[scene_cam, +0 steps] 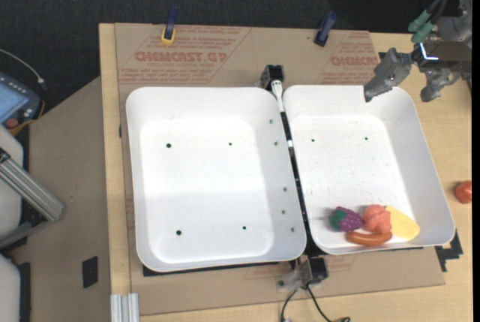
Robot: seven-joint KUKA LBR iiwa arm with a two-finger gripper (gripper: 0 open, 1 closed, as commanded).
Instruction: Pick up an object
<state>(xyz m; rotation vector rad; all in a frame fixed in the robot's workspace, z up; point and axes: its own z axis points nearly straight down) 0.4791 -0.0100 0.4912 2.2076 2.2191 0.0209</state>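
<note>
We see two shallow white plastic bins side by side on a brown cardboard-covered bench [225,39] printed with red lettering. The left bin [206,174] shows a bare white floor marked by a few small dark dots. The right bin [360,163] holds a small cluster of toy food in its near right corner: a purple bunch of plastic grapes [346,219], a reddish-orange lumpy plastic piece [377,218] just to its right, a pale yellow rounded plastic piece [403,225] touching that one on the far side, and an orange curved sausage-shaped piece [369,238] lying along the front of the group. All four sit close together, touching or nearly so, against the bin's near wall.

The grey two-finger gripper [401,84] hangs over the far right corner of the right bin, well apart from the toy cluster. Its two fingers [380,80] are spread wide, with nothing between them.

Outside the bins, a small orange object [463,191] rests on the bench near the right edge. A blue and yellow clamp [170,28] and a dark blue clamp [325,28] grip the far edge of the cardboard. A black clip [271,76] sits where the two bins meet at the far side.
</note>
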